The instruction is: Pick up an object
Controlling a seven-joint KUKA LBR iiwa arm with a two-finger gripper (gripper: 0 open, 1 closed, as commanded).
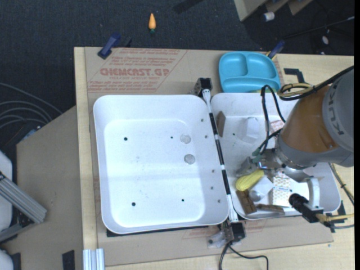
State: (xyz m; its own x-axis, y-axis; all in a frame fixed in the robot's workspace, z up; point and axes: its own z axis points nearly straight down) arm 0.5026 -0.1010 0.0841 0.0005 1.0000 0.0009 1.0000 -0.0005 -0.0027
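Camera view, looking down at a slant, takes in the counter, a brown board with red lettering that carries two shallow white bins pushed edge to edge, probably so that the arm can move things from one to the other without a long reach. The left bin is the larger surface on show; two small round pale discs lie near its right side, one above the other. The right bin is partly covered by the grey arm, which comes in from the right and bends down over the bin's lower half. A blue divided tray rests on the counter just behind the right bin, out of the working area. In the right bin a clear plastic piece sits near the back, and a small brown block leans by the left wall. The loose things crowd into the front corner, likely pushed together there: a yellow banana-shaped object, a brown stick-like piece against the front wall and a patterned white packet beside it. The tool hangs just above the yellow object; whether it is open or closed I cannot tell, since the wrist hides it. Judging by that position, the yellow object is the likely target.
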